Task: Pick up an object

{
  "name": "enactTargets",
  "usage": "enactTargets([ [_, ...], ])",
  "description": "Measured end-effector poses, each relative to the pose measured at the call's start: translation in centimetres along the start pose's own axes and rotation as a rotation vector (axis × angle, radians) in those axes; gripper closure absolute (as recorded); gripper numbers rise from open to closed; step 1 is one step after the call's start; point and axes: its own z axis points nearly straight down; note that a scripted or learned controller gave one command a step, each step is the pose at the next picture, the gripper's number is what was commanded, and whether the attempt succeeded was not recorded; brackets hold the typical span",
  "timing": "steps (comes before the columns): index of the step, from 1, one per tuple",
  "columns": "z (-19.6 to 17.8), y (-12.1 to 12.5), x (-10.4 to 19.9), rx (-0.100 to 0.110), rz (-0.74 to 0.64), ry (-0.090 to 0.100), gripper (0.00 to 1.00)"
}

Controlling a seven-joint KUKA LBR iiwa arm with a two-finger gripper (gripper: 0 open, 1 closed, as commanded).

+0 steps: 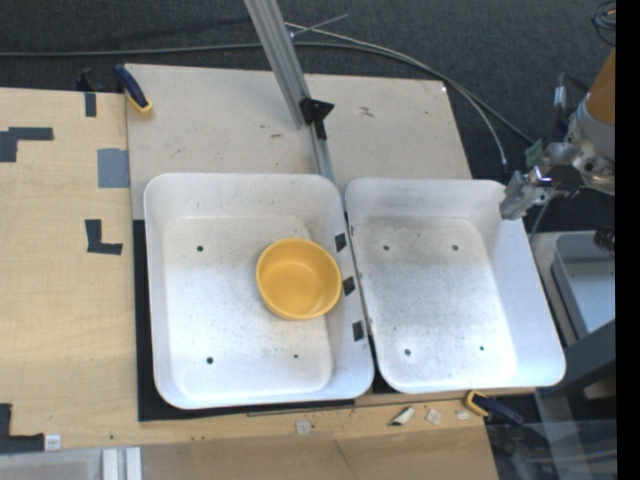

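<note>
A yellow bowl (297, 278) sits upright in the left white bin (180, 218), toward its right half. The right white bin (520, 298) lies beside it. My gripper (518, 196) hangs at the far right, over the right bin's upper right corner, well apart from the bowl. Nothing shows between its tips.
A slanted metal rail (283, 53) crosses the board behind the bins, with cables (420, 63) running along the back. Yellow-handled clamps sit at the back left (135, 90) and the front right (485, 404). Grey tape marks (112, 166) lie on the wooden bench at left.
</note>
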Motion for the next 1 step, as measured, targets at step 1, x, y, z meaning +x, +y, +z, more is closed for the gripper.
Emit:
enactTargets([
  [1,6.28,-0.97,0.17,0.008,0.001,0.000,0.00],
])
